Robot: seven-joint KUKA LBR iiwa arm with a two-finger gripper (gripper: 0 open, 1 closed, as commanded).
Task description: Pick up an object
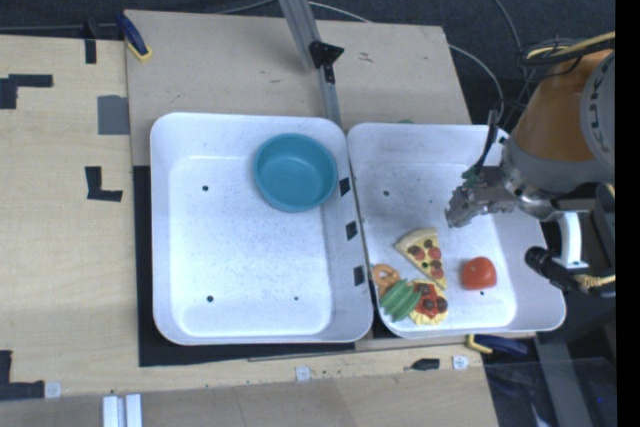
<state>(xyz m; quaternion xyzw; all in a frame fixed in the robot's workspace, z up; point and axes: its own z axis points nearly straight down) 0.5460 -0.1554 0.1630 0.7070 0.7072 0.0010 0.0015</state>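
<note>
Beside the pizza slice (422, 254), just above and to its right, hangs the pincer (462, 211), low over the floor of the right bin (400, 155); whether its tips are spread or pressed together I cannot tell, and nothing shows between them. The slice lies flat near that bin's lower middle. It looks like a toy: light, stiff, thin, with little height to catch. A grip across its narrow tip would likely suit better than across the wide crust. Right of the slice sits a red tomato (479, 272), round and probably smooth, so it may roll or squirt out unless taken across its middle. Below the slice lie a green vegetable (398, 298), a second pizza piece (431, 305) and a small pretzel (384, 275), crowded together and harder to single out.
</note>
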